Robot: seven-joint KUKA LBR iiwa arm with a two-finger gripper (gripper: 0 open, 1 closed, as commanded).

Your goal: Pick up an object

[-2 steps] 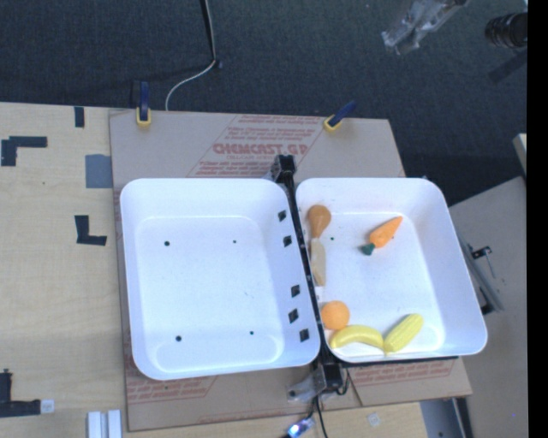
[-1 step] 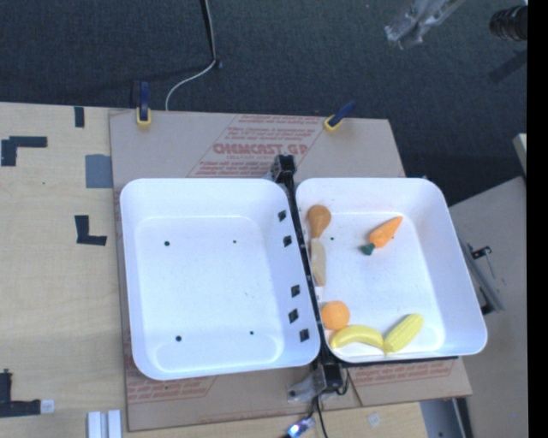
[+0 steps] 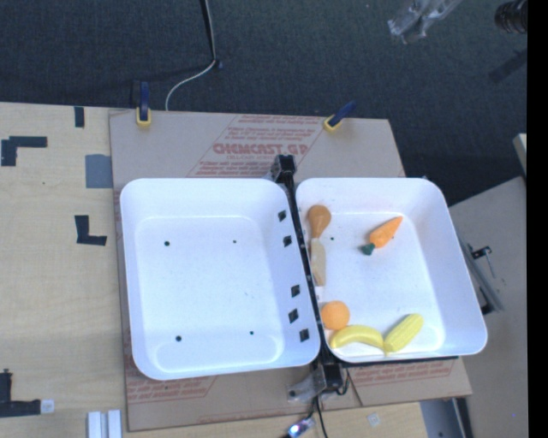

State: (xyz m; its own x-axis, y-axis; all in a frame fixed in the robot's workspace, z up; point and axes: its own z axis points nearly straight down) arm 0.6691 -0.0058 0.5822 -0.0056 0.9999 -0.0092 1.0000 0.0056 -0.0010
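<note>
We are seeing the objects lying in the right-hand shallow white plastic bin [image 3: 428, 257]. A small orange toy carrot with a green stub [image 3: 383, 233] is resting near the middle of the bin's far half, well apart from the rest. Along the bin's left wall, a tan pear-shaped piece [image 3: 318, 217] is sitting just above a pale, elongated item [image 3: 318, 262] whose kind we cannot tell. At the near left, a round orange ball-like fruit [image 3: 335, 314] is touching a curved yellow toy banana [image 3: 356, 338], and a yellow toy corn cob [image 3: 403, 332] is lying tilted against the banana's right end.

The left-hand white bin [image 3: 210, 274] is sitting beside it, the two meeting along a row of black clips [image 3: 296, 282]. Both are resting on a brown cardboard sheet [image 3: 257, 145] printed in red with "CHEMCAST GP". At the top right, a blurred pale grey shape that may be the gripper [image 3: 417, 19] is hanging over the dark floor, well apart from the bins; whether it is apart or together we cannot tell.
</note>
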